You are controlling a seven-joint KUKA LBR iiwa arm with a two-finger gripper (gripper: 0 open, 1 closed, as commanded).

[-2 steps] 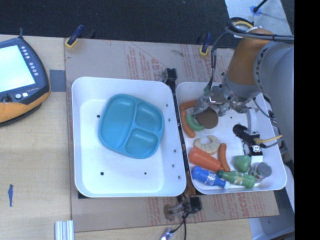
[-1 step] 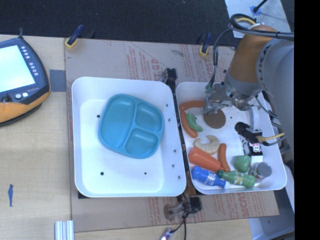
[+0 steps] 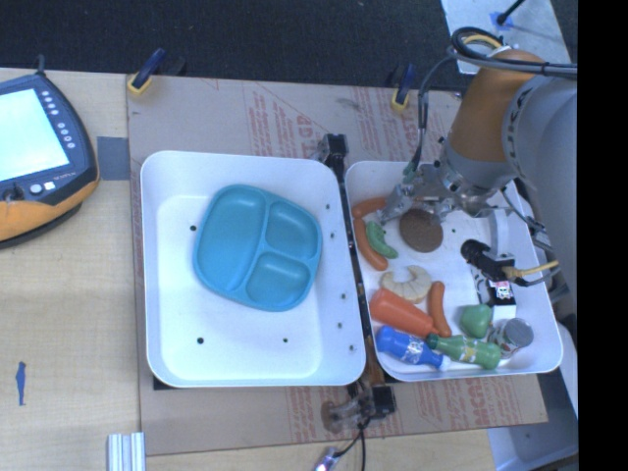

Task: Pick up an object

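Over the 12 o'clock end of the right bin [image 3: 471,373] the gripper [image 3: 410,200] hangs low on the grey and orange arm [image 3: 500,106], which reaches in from 3 o'clock. Whether the gripper is open or closed cannot be told from this angle, and nothing is seen held in it. Just below it, toward 5 o'clock, a brown disc [image 3: 420,231] lies flat on the bin floor, close to the gripper; contact cannot be judged. At the disc's 9 o'clock a curved orange sausage [image 3: 367,226] runs along the bin's left wall, with a green pepper [image 3: 381,242] lying against it. Toward 6 o'clock from the disc sits a pale pastry [image 3: 410,283], and under that a carrot [image 3: 397,311] lies slanted, with a short orange stick [image 3: 438,307] beside it at its 3 o'clock. Along the bin's 6 o'clock edge a blue bottle [image 3: 405,346] and a green bottle [image 3: 467,351] lie on their sides, end to end. A small green lump [image 3: 476,319] and a can [image 3: 513,337] fill the 4 o'clock corner. At 9 o'clock of all this, the left bin [image 3: 149,263] holds a blue divided plate [image 3: 258,248], slightly turned, near its centre. Both bins rest on the worktop [image 3: 69,312], where a screen pendant [image 3: 34,155] lies at the far 9 o'clock edge.
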